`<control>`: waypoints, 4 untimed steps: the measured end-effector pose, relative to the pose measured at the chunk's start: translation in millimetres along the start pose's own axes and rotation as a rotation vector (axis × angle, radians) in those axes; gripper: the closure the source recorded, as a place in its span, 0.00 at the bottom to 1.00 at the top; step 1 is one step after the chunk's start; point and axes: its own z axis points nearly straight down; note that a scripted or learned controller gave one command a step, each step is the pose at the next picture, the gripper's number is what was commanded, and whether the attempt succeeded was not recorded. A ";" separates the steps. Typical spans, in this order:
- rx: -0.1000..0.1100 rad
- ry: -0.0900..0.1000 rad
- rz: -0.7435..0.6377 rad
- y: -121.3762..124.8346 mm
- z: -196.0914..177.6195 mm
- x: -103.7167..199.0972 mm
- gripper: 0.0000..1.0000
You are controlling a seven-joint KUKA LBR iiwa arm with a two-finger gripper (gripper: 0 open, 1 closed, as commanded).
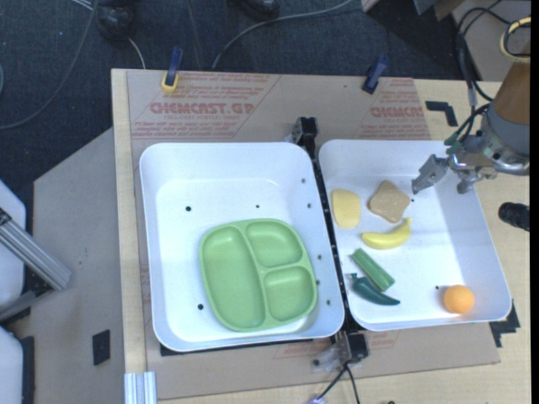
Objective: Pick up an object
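**Meanwhile, five small objects lay loose in the right bin**

Closest to the tool sat a tan bread-like piece [389,201], flat on the floor of the right bin [480,251], near the bin's middle toward its far side. Just left of it lay a pale yellow piece [345,208], close to the wall shared with the other bin. A yellow banana [386,237] rested just in front of the tan piece, nearly touching it. Nearer the camera, a green vegetable [371,269] and a darker green pepper [374,291] lay side by side, touching. An orange ball [458,300] sat well apart in the near right corner.

The tool [438,173] hung over the far right part of that bin, beside the tan piece and apart from it, with nothing between its fingers; whether they were spread or closed could not be told.

The left bin [168,183] held a green divided tray [255,272]. Both bins sat on the brown board of the desk [253,108].
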 end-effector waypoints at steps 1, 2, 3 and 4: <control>-0.015 -0.003 -0.003 3.2 -8.3 0.5 0.00; -0.007 -0.001 -0.003 7.5 54.3 -1.8 0.00; -0.017 -0.003 -0.003 9.6 102.2 -2.1 0.00; -0.021 -0.004 -0.003 10.6 91.1 -1.5 1.00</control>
